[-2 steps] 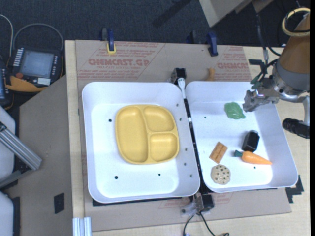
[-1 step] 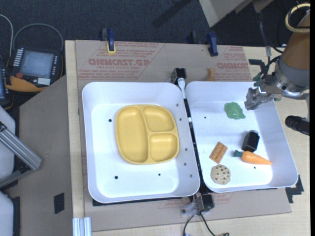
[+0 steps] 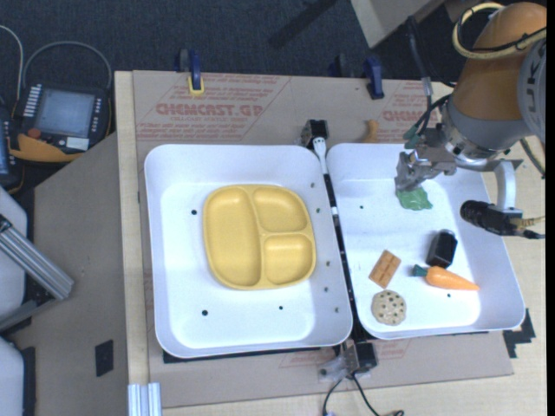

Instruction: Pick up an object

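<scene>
Right white bin (image 3: 494, 315), nearest edge: a round tan chocolate-chip cookie (image 3: 388, 307). Behind it, a small tan rectangular cracker (image 3: 384, 268), an orange plastic carrot (image 3: 447, 277) and, touching the carrot's green end, a black block (image 3: 441, 249). Farther back, a green leafy toy piece (image 3: 415, 199) lies directly beneath the two-finger gripper (image 3: 411, 178); jaw state cannot be determined. Left white bin (image 3: 165, 232): a yellow three-compartment plastic plate (image 3: 258, 235), centred.
</scene>
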Available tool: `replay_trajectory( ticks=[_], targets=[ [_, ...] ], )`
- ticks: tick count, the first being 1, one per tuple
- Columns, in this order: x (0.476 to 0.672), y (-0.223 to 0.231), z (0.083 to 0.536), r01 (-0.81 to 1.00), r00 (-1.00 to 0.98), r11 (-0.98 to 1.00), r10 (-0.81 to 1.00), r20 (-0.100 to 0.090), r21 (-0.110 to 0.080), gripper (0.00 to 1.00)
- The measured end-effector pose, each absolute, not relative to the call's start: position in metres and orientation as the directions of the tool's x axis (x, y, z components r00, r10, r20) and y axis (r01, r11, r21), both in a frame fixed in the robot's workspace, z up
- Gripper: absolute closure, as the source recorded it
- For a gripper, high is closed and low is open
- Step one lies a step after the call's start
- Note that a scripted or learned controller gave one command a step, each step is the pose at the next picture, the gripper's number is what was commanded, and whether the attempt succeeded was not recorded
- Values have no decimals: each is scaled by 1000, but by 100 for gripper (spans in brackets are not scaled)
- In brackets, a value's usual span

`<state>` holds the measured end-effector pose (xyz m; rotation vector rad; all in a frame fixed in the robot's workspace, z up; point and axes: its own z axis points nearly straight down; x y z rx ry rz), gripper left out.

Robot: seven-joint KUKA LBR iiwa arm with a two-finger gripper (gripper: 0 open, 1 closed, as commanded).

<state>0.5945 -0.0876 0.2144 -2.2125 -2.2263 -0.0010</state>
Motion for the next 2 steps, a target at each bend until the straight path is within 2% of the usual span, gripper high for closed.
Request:
replay_trajectory(
  ticks=[2],
  targets=[
    [608, 20, 206, 1000, -5, 5, 1000, 1, 1, 100]
  ],
)
